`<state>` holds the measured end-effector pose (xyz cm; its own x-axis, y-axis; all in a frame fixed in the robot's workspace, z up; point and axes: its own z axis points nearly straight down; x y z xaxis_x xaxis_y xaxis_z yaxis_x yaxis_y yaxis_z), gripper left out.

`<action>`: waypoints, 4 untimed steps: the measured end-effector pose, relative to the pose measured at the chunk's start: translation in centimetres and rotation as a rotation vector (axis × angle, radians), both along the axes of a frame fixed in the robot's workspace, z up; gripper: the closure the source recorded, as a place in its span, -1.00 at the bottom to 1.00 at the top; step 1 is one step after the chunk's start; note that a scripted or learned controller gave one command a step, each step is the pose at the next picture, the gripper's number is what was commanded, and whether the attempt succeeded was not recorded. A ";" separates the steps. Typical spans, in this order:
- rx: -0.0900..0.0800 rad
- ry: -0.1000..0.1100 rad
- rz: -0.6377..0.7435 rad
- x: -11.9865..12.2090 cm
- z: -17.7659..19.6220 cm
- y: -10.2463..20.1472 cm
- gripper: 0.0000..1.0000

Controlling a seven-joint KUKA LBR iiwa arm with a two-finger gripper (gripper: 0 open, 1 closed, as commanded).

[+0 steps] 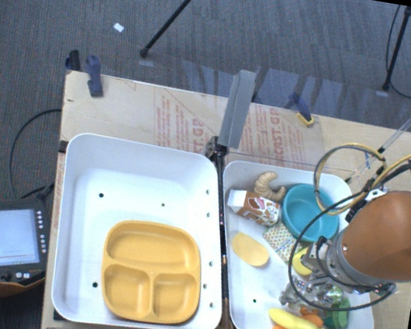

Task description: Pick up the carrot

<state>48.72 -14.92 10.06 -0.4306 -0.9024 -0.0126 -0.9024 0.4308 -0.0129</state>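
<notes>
Claw [307, 292] low in right bin [244, 304], toward its 4 o'clock corner, under the orange-banded wrist; we cannot tell its state. Carrot [311, 318], as we judge the orange sliver, lies just beyond the claw at 5 o'clock, touching the banana [293, 322] and beside a green item [338, 313]. We would line the claw along the carrot's short axis, clear of the banana, and descend straight. Yellow divided plate [152, 272] in left bin [85, 178]. Counter [151, 115] cardboard shows red print, reversed, unreadable. Small carton [264, 209] label illegible.
</notes>
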 end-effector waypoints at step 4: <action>-0.007 0.011 0.938 -1.1 5.8 -6.2 1.00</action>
<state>47.61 -21.13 15.87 0.4727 -0.8812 -0.0062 -0.8812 -0.4727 -0.0020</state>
